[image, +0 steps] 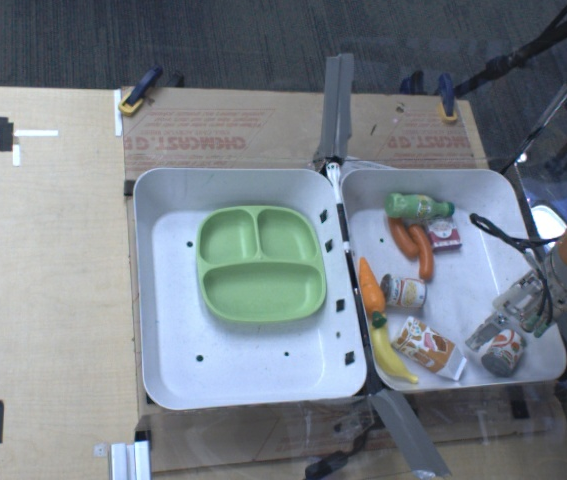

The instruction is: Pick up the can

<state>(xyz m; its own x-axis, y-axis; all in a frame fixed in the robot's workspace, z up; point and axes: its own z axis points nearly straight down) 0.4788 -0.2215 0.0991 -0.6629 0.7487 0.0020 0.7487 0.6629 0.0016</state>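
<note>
The can [404, 292] lies on its side mid-way in the right bin [463, 183], just beside a carrot [370, 286], well apart from the fingers [493, 328], which stand spread over a cup [504, 352].

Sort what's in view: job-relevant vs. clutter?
Job:
can, right bin's front right corner
gripper, right over that can

Clutter:
second small can, mid right bin
green bottle
carrot
banana
juice carton
sausages
green plate, left bin
</note>
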